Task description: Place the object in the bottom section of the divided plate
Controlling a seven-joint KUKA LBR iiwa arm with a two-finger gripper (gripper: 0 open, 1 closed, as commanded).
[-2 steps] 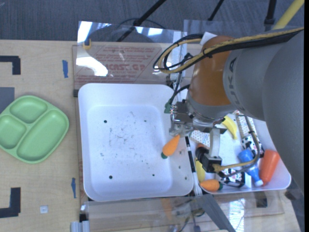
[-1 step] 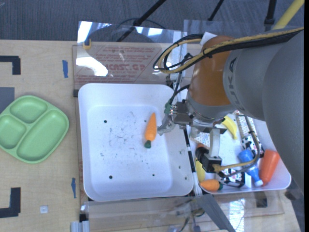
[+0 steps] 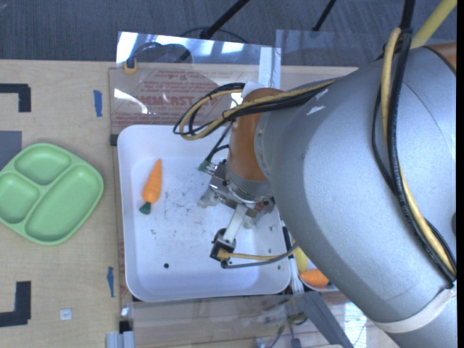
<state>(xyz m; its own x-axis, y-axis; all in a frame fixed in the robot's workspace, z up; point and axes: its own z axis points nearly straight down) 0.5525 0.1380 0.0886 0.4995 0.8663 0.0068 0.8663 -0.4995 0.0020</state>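
Green-tipped orange toy carrot (image 3: 151, 184) lies in shallow white bin (image 3: 177, 249), apart from the claw (image 3: 235, 198).
We judge it light, rigid, slick: grip mid-body. We cannot tell the claw's opening.

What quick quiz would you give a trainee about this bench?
1. True or false: the carrot lies on the plate.
2. Where does the plate sit? A) on the bench, left of the bin; B) inside the bin; C) propped against the bin's far wall.
3. Fill in: the plate is divided into ___ sections.

Key: 1 false, since the carrot lies in the bin; 2 A; 3 three.
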